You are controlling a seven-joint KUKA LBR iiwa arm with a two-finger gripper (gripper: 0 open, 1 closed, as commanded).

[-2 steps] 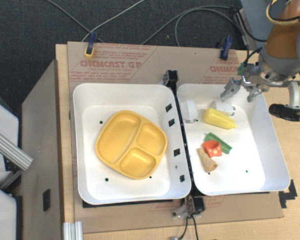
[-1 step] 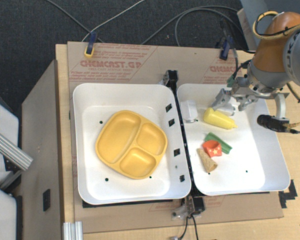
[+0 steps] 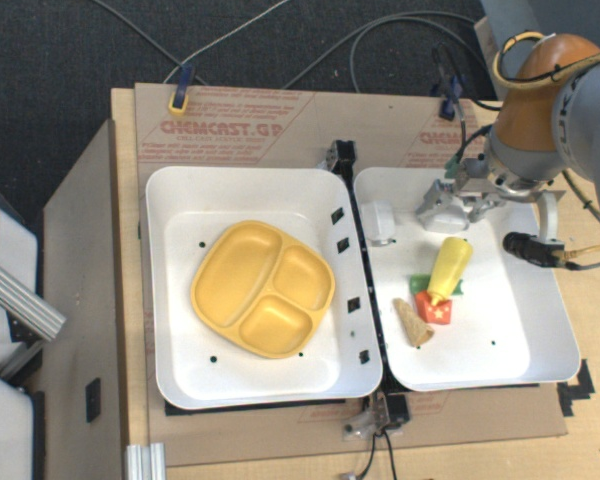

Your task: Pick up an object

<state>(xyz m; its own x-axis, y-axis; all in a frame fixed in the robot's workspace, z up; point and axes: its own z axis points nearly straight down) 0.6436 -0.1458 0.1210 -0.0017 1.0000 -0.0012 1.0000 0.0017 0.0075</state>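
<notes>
End effector (image 3: 448, 208) hovers at the right bin's (image 3: 540, 348) far side; can't tell its opening. Just near of it lies the yellow corn cob (image 3: 449, 266), probably light, stiff plastic, a bit slick — best pinched across its middle.

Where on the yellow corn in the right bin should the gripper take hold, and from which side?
Probably the corn's upper half, from straight above, fingers closing across its narrow width. It lies lengthwise, slanting, and its lower end rests against the red and green piece, so the upper end has free space either side.
</notes>
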